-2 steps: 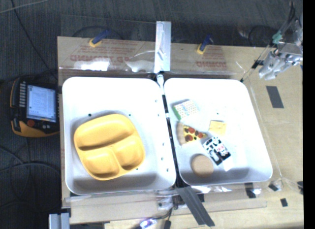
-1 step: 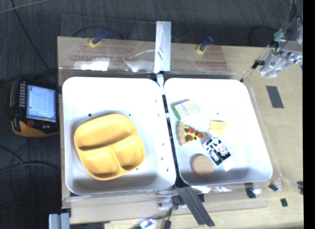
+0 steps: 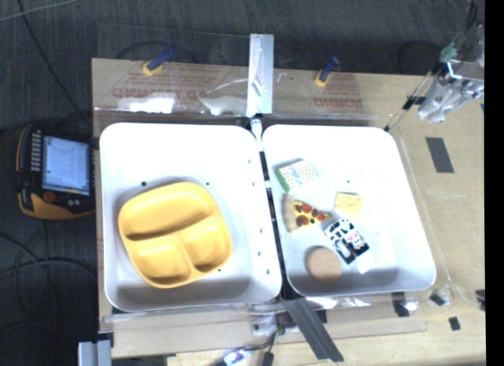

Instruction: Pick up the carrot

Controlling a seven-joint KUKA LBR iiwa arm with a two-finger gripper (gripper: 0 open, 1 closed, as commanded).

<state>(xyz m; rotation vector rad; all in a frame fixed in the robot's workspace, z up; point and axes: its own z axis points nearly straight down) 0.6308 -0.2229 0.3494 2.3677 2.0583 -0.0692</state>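
Observation:
The right bin (image 3: 409, 199) holds several small toy foods. A green-and-white speckled packet (image 3: 298, 174) lies near its left wall. Just below it is a tan wedge with red and orange toppings (image 3: 305, 215), like a pizza slice. A pale yellow cheese piece (image 3: 347, 202) lies to the right of the wedge. A black-and-white patterned item (image 3: 346, 238) sits below the cheese, and a round tan cookie (image 3: 322, 263) rests near the front wall.
The left bin (image 3: 126, 152) holds a yellow divided plate (image 3: 175, 233). A metal divider (image 3: 268, 199) runs between the bins. A metal fixture (image 3: 453, 81) stands at the bench's back right corner. A handheld pendant (image 3: 55, 171) lies left of the bench.

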